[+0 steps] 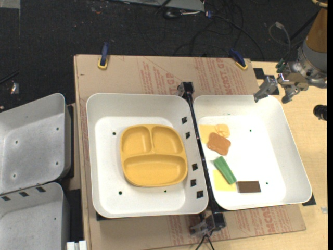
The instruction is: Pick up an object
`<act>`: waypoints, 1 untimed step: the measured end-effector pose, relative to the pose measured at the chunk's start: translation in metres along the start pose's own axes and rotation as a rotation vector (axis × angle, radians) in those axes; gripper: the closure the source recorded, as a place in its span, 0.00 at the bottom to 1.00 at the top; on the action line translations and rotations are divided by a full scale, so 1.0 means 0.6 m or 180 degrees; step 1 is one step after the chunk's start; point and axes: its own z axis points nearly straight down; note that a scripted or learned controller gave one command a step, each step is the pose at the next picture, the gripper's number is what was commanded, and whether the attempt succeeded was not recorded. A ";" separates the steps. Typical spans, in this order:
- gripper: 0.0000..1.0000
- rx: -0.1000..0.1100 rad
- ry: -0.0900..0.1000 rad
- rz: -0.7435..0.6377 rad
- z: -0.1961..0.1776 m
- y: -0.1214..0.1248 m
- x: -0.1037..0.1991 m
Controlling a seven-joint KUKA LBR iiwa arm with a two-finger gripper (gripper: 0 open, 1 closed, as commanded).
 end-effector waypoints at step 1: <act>0.00 0.0013 0.0003 -0.0009 0.091 0.015 0.010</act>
